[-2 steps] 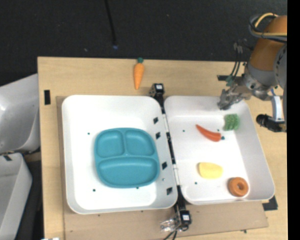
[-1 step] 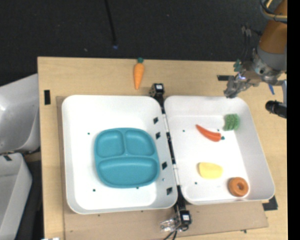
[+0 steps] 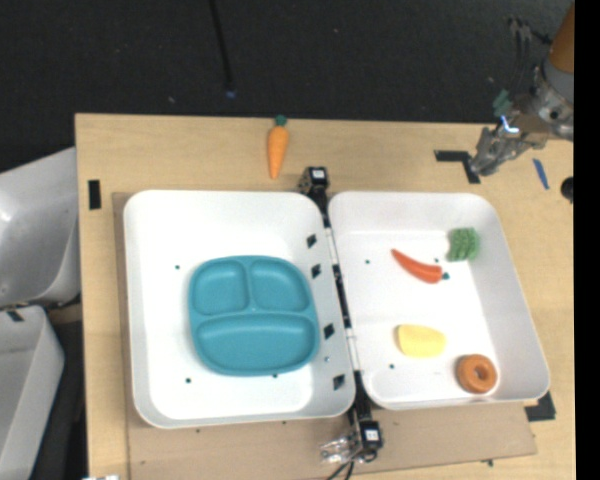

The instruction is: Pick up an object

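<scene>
The claw (image 3: pixel 495 146) hangs at the upper right of the frame, above the bare wooden surface (image 3: pixel 400 158) and outside the right bin (image 3: pixel 500 230). From here I cannot tell whether it is open or closed; it is small and blurred against the dark background, and nothing shows in its grip.

The likely pickings all lie in the right bin: a red chili pepper (image 3: pixel 418 266) near the middle, a green broccoli piece (image 3: pixel 463 244) just beside it toward the upper right, a yellow lemon-like piece (image 3: pixel 420 341) lower down, and a brown doughnut (image 3: pixel 476 373) close to the lower right wall. A carrot (image 3: pixel 277 148) lies on the surface above the left bin (image 3: pixel 140 298), which holds a teal divided plate (image 3: pixel 252 314).

Nothing has been picked yet, by my reckoning. The risks I see: the pepper and broccoli lie so close that a descent on one could nudge the other or catch both. The doughnut near the wall leaves little room on that side. The rounded yellow piece could squirt out of a pinch that lands off-centre.
</scene>
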### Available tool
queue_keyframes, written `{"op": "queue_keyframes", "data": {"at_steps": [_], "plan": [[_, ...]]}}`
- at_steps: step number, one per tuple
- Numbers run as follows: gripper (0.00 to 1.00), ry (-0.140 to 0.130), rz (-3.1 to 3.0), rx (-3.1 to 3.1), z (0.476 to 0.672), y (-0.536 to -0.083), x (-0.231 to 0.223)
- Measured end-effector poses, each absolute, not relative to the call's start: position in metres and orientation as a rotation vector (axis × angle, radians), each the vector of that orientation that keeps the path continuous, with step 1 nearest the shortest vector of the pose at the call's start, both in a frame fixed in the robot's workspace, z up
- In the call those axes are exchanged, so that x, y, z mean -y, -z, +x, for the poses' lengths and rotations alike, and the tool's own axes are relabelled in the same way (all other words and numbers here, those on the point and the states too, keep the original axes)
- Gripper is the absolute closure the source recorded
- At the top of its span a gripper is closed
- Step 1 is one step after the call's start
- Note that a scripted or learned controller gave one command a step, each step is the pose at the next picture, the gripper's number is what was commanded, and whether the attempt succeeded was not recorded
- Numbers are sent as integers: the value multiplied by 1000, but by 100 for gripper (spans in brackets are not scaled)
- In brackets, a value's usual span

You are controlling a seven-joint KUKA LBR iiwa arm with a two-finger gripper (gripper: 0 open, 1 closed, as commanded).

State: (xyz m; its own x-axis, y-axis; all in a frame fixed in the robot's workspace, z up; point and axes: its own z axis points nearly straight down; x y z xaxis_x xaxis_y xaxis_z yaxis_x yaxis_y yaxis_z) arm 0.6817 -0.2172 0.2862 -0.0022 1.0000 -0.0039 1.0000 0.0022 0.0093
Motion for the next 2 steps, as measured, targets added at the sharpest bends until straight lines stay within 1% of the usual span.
{"op": "queue_keyframes", "data": {"at_steps": [1, 2], "plan": [[100, 0, 2215, -2226, 680, -276, 175], [100, 0, 2215, -2227, 675, -282, 122]]}}
